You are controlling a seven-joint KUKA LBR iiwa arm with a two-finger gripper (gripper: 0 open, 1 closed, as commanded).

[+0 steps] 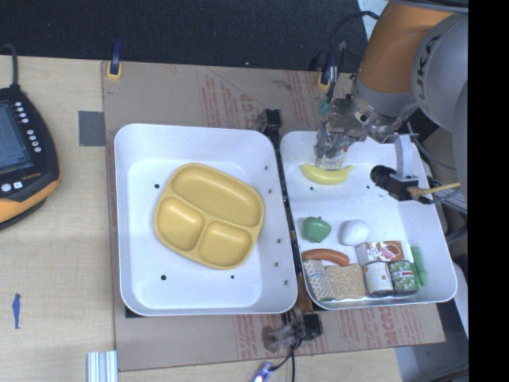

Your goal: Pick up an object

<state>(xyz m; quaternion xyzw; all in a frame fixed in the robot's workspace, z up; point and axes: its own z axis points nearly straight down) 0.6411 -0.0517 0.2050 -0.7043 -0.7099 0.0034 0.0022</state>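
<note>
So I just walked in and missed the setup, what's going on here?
A robot arm reaches in over the right bin, its tool down right at the banana near the bin's far end. Whether it has a grip on it can't be told. The other food items, among them a green pepper, egg and sausage, lie untouched nearer the front. The left bin holds a yellow tray.

One fixed camera looks down at a slant on both white bins [127, 213], the arm [413, 46] entering from the right.

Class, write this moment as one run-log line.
gripper: over banana | right bin: banana not lifted | left bin: yellow tray
</note>
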